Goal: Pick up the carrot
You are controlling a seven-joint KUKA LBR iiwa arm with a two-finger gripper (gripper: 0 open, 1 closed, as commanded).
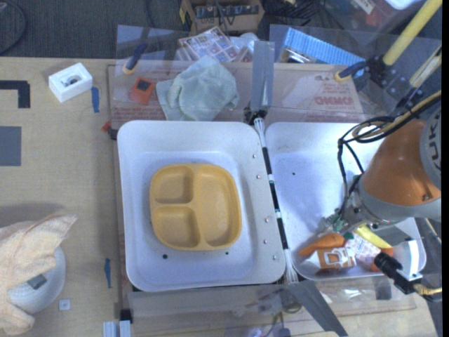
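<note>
Hiding hand [349, 225], arm [400, 174] overhangs carrot [321, 243], fingers unreadable.

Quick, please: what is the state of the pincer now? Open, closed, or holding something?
Pincer: cannot be told; it sits just above the carrot.

**Surroundings of the workstation**

A pale wooden desk [63, 174] spans the view, with dark grey floor [77, 20] beyond its far edge. A small white box [70, 81] and black rectangular marks [10, 146] lie on its left part. A cream cloth [31, 241] rests at the lower left. Behind, a green cloth [200, 88], a cardboard box [217, 5] and blue corrugated sheet [319, 48] sit under even light.
</note>
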